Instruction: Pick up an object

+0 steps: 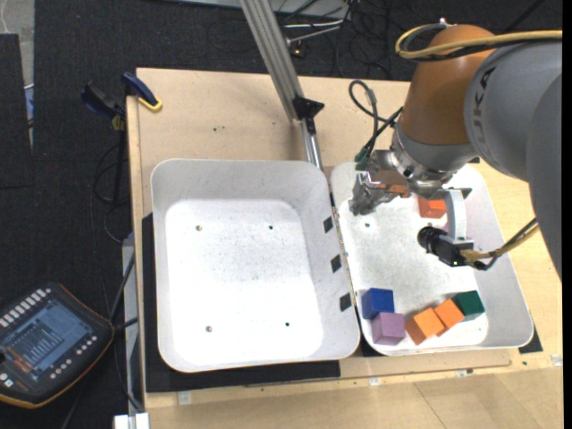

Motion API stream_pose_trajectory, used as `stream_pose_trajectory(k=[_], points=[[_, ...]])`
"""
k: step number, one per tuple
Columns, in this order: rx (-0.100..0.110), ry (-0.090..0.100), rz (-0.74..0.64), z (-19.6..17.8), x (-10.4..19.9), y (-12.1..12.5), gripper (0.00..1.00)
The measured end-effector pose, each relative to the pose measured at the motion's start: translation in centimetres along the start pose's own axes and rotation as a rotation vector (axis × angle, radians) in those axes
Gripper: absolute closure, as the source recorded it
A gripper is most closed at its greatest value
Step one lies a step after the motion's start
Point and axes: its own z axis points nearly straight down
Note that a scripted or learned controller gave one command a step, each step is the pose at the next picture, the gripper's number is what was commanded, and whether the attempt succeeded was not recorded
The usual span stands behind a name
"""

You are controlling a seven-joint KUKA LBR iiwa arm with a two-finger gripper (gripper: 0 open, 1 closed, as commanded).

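Gripper: It is hung low over the far left part of the right bin. Whether it is open or shut cannot be told, and nothing can be seen held in it.
Blocks in front: A purple block, a blue block, an orange block and a green block are bunched together at the near edge of the right bin, well apart from the gripper. They are likely left there to be picked.
Block at the back: Another orange block is seen just beside the gripper, partly hidden by the wrist. It is judged the closest one to grab.
Left bin: It is kept beside the right bin, perhaps for dropping things in.
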Motion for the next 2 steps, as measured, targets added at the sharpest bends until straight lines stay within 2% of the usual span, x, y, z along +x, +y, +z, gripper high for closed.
stream_pose_trajectory(k=[2], points=[[-0.002, -0.001, 0.001, 0.1, 9.6, 0.4, 1.0]])
